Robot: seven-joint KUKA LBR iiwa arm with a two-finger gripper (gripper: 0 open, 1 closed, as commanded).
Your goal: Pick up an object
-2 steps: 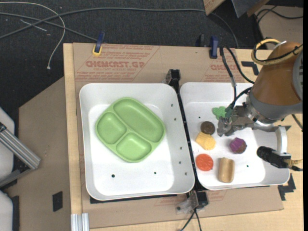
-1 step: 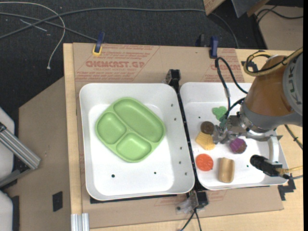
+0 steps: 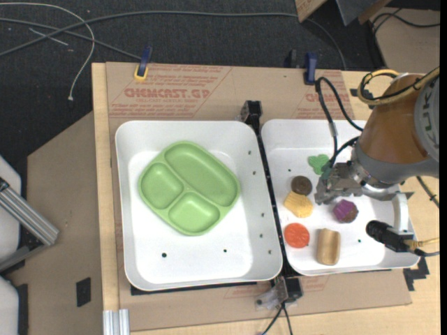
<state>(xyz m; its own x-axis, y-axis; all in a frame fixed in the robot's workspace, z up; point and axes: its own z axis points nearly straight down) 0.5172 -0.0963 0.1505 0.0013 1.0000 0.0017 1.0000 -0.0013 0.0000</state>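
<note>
Nothing is picked yet. The gripper (image 3: 334, 185) sits low in the right bin (image 3: 279, 159), among the toy food: green piece (image 3: 318, 163) just behind it, brown round piece (image 3: 301, 185) and yellow chunk (image 3: 298, 204) to its left, purple piece (image 3: 345, 211) just beside it on the near side. Orange-red round piece (image 3: 297, 235) and tan cylinder (image 3: 327, 246) lie nearer the front rim. Can't tell how the jaws stand; no object is visibly between them. Left bin (image 3: 133, 208) holds a green divided plate (image 3: 188, 187). Grasp and lift remain.
</note>
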